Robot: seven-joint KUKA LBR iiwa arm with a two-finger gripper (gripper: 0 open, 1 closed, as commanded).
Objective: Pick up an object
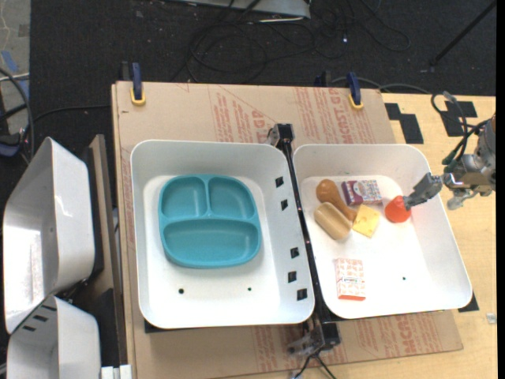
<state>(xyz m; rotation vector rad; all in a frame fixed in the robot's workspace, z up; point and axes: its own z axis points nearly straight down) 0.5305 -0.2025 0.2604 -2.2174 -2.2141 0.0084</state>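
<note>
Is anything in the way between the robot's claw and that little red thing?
Nothing visible is. The gripper sits at the right bin's right edge, and its tip is right beside the red object. The cheese wedge and purple carton lie on the far side, to the left.

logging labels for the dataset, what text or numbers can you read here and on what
Cardboard sheet under the bins: red printing repeated along its edges, too blurred and turned to read.
Purple carton in the right bin: a pale label, too small to read.
White packet with red-orange print: lettering too small to read.
Nothing else readable; the teal divided plate bears no text.
</note>
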